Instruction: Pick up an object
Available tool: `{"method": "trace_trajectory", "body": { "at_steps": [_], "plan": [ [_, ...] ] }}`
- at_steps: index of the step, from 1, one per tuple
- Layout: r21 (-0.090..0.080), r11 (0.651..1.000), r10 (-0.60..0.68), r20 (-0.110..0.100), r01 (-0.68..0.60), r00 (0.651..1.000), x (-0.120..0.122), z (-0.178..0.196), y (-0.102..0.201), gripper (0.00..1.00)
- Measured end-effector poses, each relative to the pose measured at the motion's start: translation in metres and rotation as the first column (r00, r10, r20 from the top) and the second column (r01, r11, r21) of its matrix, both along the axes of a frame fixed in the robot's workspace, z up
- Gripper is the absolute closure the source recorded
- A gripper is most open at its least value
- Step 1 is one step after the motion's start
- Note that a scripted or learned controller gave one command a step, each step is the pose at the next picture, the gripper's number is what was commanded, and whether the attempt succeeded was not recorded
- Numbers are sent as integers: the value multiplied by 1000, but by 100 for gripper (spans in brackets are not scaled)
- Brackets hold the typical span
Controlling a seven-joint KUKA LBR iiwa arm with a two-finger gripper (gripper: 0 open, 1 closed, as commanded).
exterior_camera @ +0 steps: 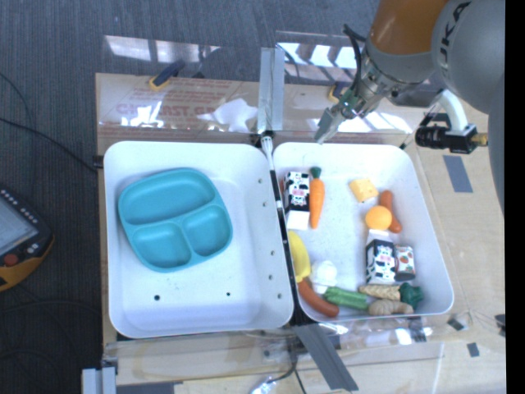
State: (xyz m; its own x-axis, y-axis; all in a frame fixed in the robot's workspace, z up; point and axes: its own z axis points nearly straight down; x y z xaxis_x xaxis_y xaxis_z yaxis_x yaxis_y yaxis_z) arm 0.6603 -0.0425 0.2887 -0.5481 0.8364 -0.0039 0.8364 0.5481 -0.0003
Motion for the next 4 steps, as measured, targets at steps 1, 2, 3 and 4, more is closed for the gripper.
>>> {"method": "trace_trajectory", "body": {
  "at_steps": [1, 2, 3, 4],
  "plan": [
    [1, 998, -65, -1, 65, 998, 3, -2, 36, 100],
    [-1, 1000, 20, 1, -20, 1000, 8, 93, -61, 100],
    [0, 993, 117, -3, -117, 993, 4, -34, -170, 100],
    [3, 999, 46, -1, -46, 999, -11, -44, -87, 100]
  ]
}}
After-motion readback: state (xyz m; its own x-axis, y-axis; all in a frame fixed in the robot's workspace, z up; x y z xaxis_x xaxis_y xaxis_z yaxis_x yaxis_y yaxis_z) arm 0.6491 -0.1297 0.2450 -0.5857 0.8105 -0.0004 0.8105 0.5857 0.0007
